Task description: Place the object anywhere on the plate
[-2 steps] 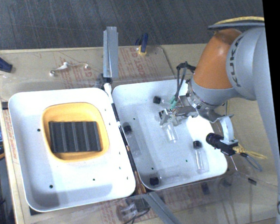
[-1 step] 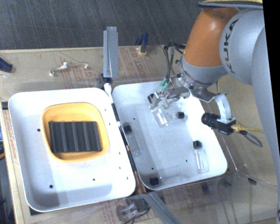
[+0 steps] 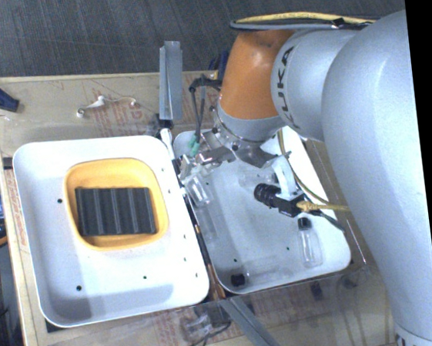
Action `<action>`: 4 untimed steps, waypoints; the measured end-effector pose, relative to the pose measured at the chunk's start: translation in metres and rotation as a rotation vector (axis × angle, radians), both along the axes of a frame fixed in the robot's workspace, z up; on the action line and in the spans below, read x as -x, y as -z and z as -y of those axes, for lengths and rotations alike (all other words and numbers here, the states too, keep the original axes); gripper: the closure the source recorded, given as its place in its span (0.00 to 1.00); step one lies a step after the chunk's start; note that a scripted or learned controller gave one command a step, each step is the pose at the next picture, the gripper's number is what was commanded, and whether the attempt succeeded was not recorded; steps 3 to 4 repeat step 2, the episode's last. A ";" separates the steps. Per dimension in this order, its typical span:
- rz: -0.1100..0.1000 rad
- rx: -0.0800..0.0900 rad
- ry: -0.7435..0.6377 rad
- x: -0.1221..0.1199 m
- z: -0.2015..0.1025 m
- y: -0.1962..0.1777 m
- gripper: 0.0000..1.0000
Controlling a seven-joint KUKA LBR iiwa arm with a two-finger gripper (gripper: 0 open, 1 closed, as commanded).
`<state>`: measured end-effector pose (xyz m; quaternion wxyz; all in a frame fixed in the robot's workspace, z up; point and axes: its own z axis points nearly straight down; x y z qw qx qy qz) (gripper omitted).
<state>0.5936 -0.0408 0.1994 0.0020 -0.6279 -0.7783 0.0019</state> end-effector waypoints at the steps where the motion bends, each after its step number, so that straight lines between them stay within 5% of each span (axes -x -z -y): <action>1: 0.005 -0.001 -0.278 -0.034 -0.050 0.008 1.00; 2: 0.006 -0.001 -0.278 -0.034 -0.049 0.008 0.00; 4: 0.006 -0.001 -0.278 -0.034 -0.049 0.008 0.00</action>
